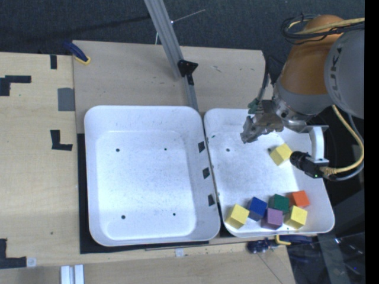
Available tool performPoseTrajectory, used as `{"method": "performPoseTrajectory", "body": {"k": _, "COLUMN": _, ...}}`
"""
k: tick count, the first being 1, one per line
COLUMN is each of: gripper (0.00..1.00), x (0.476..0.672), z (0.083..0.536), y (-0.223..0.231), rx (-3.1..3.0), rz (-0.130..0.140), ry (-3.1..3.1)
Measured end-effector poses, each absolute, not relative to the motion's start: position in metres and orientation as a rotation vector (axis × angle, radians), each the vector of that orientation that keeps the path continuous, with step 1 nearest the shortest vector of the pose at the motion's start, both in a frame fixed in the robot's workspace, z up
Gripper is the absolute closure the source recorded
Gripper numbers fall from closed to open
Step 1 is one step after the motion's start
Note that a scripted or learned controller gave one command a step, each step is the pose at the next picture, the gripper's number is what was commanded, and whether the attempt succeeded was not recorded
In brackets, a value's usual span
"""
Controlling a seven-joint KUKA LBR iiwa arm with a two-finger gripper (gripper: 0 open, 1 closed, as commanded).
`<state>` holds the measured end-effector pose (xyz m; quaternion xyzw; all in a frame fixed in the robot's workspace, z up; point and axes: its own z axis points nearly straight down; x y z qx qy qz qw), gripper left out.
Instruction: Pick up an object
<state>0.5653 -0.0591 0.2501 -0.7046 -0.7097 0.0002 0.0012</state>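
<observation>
Grey gripper (256, 129), jaws' state unclear, hovers near small yellow cube (281, 154): likely light, rigid; grip opposite flat faces.

In the right bin (225, 176), one block (280, 154) lies just right of the gripper (249, 135); six more blocks (269, 210) cluster nearer the camera.

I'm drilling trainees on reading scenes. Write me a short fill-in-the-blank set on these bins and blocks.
1. All the blocks lie in the ___ bin.
2. The block lying alone, nearest the tool, is ___.
3. Between the blue block and the yellow block at the near wall sits a ___ block.

Missing words: right; yellow; purple
</observation>
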Motion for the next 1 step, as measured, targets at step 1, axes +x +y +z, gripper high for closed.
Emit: {"method": "performPoseTrajectory", "body": {"k": 1, "gripper": 1.00, "x": 0.5754, "z": 0.2541, "y": -0.0008, "rx": -2.211, "rz": -0.001, "ry": -2.229}}
